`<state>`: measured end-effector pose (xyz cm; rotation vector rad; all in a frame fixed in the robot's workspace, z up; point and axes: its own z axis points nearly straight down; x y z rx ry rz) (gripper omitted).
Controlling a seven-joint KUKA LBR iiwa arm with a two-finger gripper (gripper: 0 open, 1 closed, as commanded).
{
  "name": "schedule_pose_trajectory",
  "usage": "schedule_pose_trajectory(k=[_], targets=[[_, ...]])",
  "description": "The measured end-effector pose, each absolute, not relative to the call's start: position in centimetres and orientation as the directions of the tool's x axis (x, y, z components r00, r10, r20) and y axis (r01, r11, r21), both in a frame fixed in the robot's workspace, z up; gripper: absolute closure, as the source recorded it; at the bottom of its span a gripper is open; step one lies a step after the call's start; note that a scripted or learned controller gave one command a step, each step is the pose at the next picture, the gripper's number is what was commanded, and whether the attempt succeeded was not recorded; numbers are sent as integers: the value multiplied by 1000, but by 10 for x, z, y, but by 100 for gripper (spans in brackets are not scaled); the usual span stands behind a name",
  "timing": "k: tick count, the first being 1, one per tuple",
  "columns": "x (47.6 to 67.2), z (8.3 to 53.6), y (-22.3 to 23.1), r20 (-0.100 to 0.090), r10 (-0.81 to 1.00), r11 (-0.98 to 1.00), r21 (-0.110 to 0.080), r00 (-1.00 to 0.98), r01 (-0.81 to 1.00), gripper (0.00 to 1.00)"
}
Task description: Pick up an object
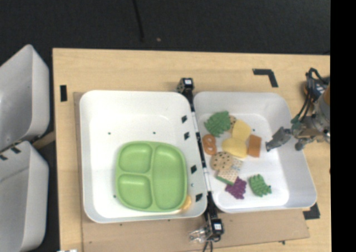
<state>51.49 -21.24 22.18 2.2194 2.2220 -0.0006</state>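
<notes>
My gripper (288, 141) hangs over the right side of the right bin (289, 189), open, with nothing between its fingers. One grey finger (276, 139) points left toward an orange block (254, 146), a short gap away. Toy food is clustered in the bin's middle and left. There is a green leafy piece (218, 123), two yellow pieces (241, 130) (235, 146), an orange ring (209, 144), a speckled cookie (222, 161), purple grapes (237, 187) and a small green piece (259, 184).
The left bin (94, 123) holds a green divided plate (151, 176), and a small yellow-orange item (186, 203) peeks out at the plate's lower right rim. A ridge with black clips (194, 134) separates the bins. White chairs (22, 95) stand at the far left.
</notes>
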Motion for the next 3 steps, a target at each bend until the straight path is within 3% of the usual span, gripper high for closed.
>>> schedule_pose_trajectory(k=[1, 2, 3], targets=[[490, 407, -194, -6, 1000, 5, 15, -5, 1000, 0], [490, 561, -186, -8, 1000, 4, 18, -4, 1000, 0], [490, 562, -187, -6, 1000, 7, 4, -7, 1000, 100]])
